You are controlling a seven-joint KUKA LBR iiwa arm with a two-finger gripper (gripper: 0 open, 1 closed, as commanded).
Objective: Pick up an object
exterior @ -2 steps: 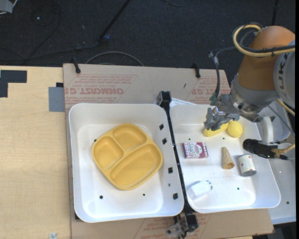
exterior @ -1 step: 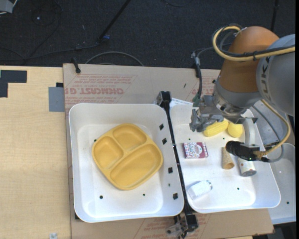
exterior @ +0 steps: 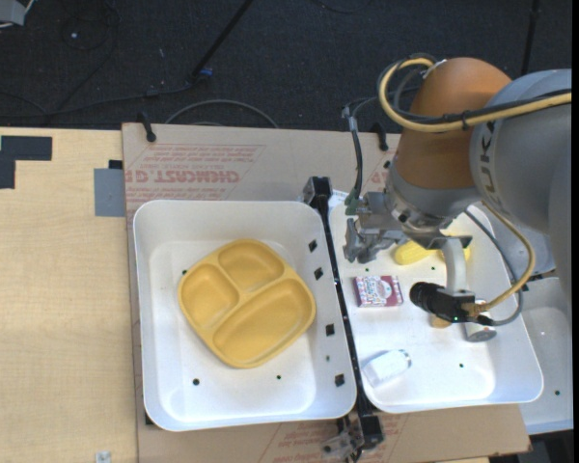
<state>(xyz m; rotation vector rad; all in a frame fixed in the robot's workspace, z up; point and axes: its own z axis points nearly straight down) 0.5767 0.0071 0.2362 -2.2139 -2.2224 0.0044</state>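
Bins sit side by side on the bench: the left bin (exterior: pixel 159 258) holds a yellow divided plate (exterior: pixel 246 302), and the right bin (exterior: pixel 521 374) holds a small pink packet (exterior: pixel 377 290), a yellow object (exterior: pixel 413 253) partly under the arm, and a white object (exterior: pixel 387 365) near the front edge. The gripper (exterior: pixel 365 239) hangs low over the right bin's back left corner, just beside the pink packet; whether anything is in its grasp, or how wide it stands, I cannot tell.

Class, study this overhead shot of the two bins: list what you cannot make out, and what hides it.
- Gripper: finger gap too small and dark to read.
- Yellow object, right bin: partly covered by the arm, so its shape is unclear.
- Small packet: print too small to read.
- White object: blends into the bin floor.
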